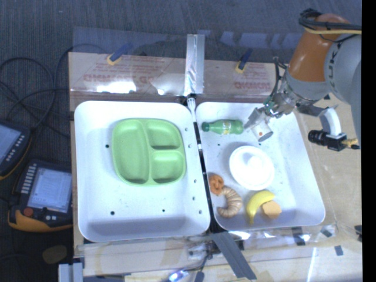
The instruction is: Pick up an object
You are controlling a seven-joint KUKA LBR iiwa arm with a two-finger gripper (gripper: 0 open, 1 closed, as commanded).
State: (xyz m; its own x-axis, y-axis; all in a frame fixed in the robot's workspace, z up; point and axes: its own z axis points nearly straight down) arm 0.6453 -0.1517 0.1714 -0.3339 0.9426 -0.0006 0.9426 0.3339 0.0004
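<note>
My gripper (259, 127) hangs over the back of the right bin (305, 157), its two fingers spread apart with nothing between them. A green bottle (222, 127) lies on its side just left of the fingers, near the bin's back left corner. A white round bowl (251, 167) sits in the middle of that bin. Along the front lie an orange pretzel-like toy (216, 184), a tan croissant (230, 201), a yellow banana (256, 203) and an orange block (271, 209).
The left bin (94, 204) holds a green divided tray (149, 150). A metal divider post (194, 63) stands behind the seam between the bins. Tablets and cables lie off the bench at far left.
</note>
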